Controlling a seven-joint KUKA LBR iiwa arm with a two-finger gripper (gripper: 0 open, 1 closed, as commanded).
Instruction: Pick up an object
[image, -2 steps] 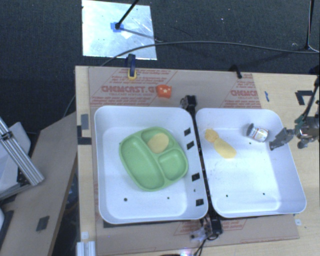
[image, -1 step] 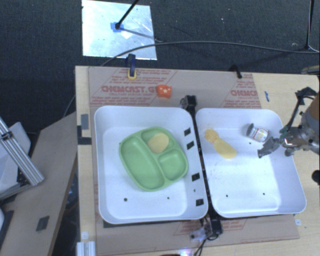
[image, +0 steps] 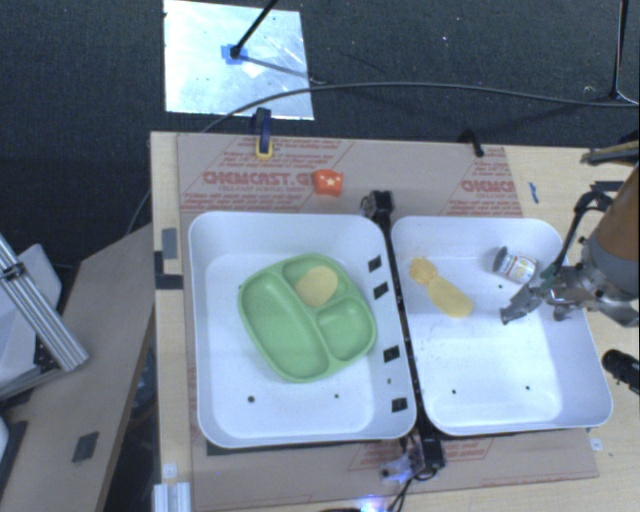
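Observation:
In the right bin a pale yellow, peanut-shaped object lies near the left wall. A small jar with a white label lies on its side toward the back right. My gripper reaches in from the right, just in front of the jar and to the right of the yellow object. It is open, its fingers hang over bare bin floor, and nothing is between them. The left bin holds a green divided plate with a round yellow piece in its back compartment.
An orange object sits on the cardboard sheet behind the bins, with a blue-and-yellow clamp at the bench's back edge. A black divider with clips runs between the two bins. Cables cross the dark floor behind.

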